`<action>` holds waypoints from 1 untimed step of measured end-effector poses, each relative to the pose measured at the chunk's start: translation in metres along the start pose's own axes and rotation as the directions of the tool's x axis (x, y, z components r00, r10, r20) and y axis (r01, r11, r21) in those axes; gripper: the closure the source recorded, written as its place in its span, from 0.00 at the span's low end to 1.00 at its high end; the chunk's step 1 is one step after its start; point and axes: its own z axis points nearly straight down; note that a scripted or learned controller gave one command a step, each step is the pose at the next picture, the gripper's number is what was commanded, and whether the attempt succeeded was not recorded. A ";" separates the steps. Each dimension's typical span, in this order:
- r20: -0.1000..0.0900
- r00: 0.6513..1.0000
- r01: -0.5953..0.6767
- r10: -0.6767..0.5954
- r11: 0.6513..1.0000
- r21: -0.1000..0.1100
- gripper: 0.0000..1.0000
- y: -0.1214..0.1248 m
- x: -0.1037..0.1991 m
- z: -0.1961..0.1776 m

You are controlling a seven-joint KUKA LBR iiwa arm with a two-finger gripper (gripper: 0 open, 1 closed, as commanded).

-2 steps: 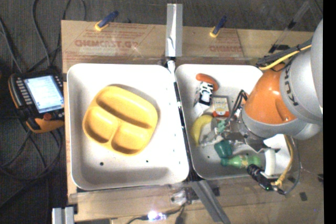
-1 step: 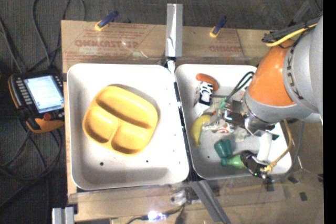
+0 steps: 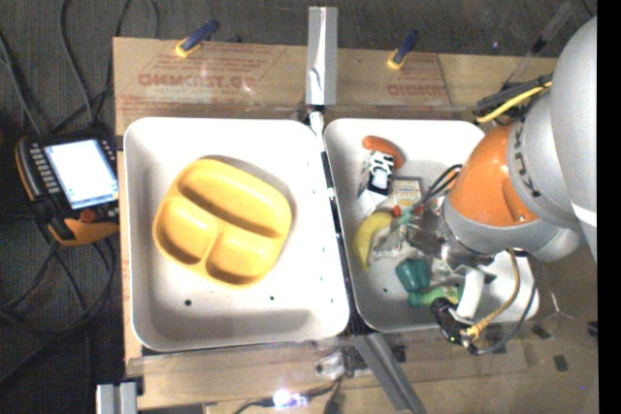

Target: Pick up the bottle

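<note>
- Camera view, seen from above at a slant: the lower right of the frame is taken up by the grey arm (image 3: 572,150) and its orange band (image 3: 490,189), by which much of the right bin (image 3: 342,208) is hidden.
- The gripper (image 3: 450,298) is seen low in the right bin, among cables and a white fitting; whether the claw is released or clenched cannot be told.
- A teal-green object, taken to be the bottle (image 3: 411,273), lies in the lower middle of the right bin, just beside the gripper. Its right end is covered by the wrist, so its full outline is hard to make out.
- The bottle's long axis appears to run from upper left to lower right; which end is the neck cannot be told.
- A banana (image 3: 370,238) lies just to the upper left of the bottle. Above it are shown a small box (image 3: 407,193), a black-and-white item (image 3: 377,175) and a red-orange item (image 3: 382,147).
- The left bin (image 3: 136,238) holds a yellow divided tray (image 3: 223,220).
- Both bins rest on a brown board (image 3: 223,82) held by two blue-and-yellow clamps (image 3: 197,37). Dark carpet with loose cables surrounds the board.
- A handheld pendant (image 3: 76,177) with a lit screen lies at the left edge of the frame.
</note>
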 end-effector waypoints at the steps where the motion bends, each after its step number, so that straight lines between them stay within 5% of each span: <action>1: 0.001 1.000 0.000 0.000 1.000 0.002 1.00 0.000 0.000 -0.009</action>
